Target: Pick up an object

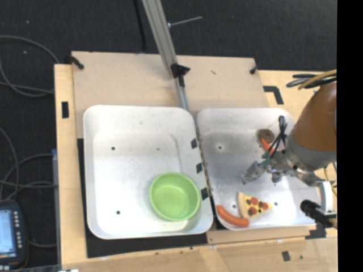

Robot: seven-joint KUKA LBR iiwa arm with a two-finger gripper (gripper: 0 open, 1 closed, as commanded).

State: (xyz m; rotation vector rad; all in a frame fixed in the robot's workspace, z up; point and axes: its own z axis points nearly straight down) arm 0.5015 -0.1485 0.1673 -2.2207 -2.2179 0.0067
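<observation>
Right bin (227,123): gripper (253,173), finger spread unclear, holds nothing visible; pizza slice (251,205) just nearer, sausage (231,216) beside it.

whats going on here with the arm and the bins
A robot arm reaches from the right into the right bin, its gripper low over the bin floor with nothing visibly held. Just in front of it lie a toy pizza slice and a toy hot dog. A green bowl sits in the left bin.

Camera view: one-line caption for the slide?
End effector over the right bin, above pizza slice and sausage; green bowl in left bin.
</observation>
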